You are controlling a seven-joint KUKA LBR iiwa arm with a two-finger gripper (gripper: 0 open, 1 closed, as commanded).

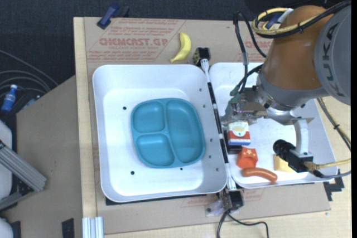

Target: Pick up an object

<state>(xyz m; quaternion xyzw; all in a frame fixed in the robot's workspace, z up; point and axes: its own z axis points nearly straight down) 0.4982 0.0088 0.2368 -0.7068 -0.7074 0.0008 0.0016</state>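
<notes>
Position of the end effector (241,111) is what you should check first: it hangs low over the left part of the right bin (321,136), close to the wall shared with the left bin (111,120). Whether it is open or closed cannot be told, since the wrist and cabling mask its tip. The nearest candidate is a small carton (238,134) with a white, orange and blue face, lying directly toward the front edge of the desk (89,47) from the end effector, just beside it and apparently apart from it. Its long axis appears to run roughly across the bin, though this is a judgement from a partly masked outline. Beyond the carton, further toward the front, you have an orange block (247,159) and a sausage-shaped piece (259,174), both near each other. A blue divided plate (167,132) sits in the left bin, well apart. Nothing shows as held; judged so, the pick is not yet made.
</notes>
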